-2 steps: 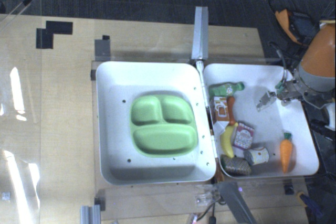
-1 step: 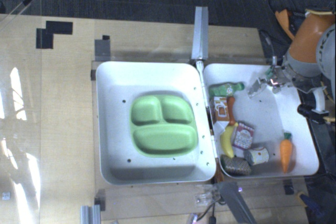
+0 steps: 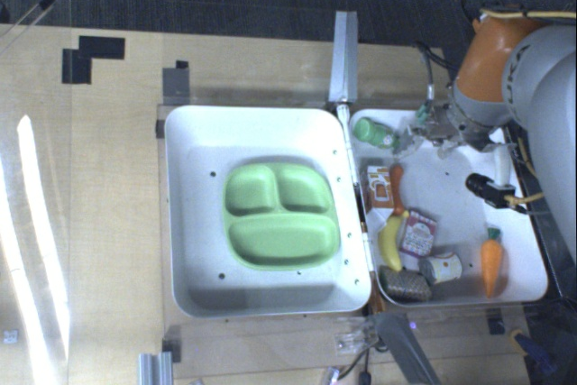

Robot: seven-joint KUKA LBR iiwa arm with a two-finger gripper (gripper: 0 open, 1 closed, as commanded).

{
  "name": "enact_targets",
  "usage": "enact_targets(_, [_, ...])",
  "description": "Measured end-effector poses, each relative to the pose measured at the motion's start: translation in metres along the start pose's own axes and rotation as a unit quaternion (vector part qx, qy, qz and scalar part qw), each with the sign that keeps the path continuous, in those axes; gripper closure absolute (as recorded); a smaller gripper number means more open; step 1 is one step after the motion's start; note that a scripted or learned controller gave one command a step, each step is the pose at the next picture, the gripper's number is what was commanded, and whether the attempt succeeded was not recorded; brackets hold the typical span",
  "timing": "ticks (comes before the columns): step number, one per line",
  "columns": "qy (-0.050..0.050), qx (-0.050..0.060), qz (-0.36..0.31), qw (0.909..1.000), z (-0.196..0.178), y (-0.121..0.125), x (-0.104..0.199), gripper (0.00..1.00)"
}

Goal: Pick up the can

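Note:
The can (image 3: pixel 443 268) is a small pale tin lying on its side near the front of the right bin (image 3: pixel 451 171), between a grey scrubber (image 3: pixel 406 285) and a carrot (image 3: pixel 489 263). My gripper (image 3: pixel 416 132) hangs over the far end of that bin, right beside a green bottle-like thing (image 3: pixel 372 132) in the far left corner. It is well away from the can, and nothing shows in its grasp.
The right bin also holds a banana (image 3: pixel 389 243), a pink carton (image 3: pixel 417 234), a small box (image 3: pixel 379 178) and an orange stick (image 3: pixel 397 185). The left bin (image 3: pixel 194 194) bears a green divided plate (image 3: pixel 279 214). A metal post (image 3: pixel 344 59) stands between the bins.

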State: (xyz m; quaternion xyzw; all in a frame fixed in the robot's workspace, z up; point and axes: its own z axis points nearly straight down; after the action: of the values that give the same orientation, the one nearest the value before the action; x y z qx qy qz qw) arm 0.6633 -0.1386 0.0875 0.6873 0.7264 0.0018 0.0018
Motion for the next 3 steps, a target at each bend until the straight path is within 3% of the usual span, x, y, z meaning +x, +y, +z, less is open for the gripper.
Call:
enact_targets(1, [-0.001, -0.003, 0.047, 0.9989, -0.002, -0.074, 0.002, 0.00])
enact_targets(2, [0.000, 0.014, 0.064, 0.9979, 0.002, -0.006, 0.036, 0.00])
enact_targets(3, [0.000, 0.017, 0.056, 0.9983, -0.001, -0.004, 0.037, 0.00])
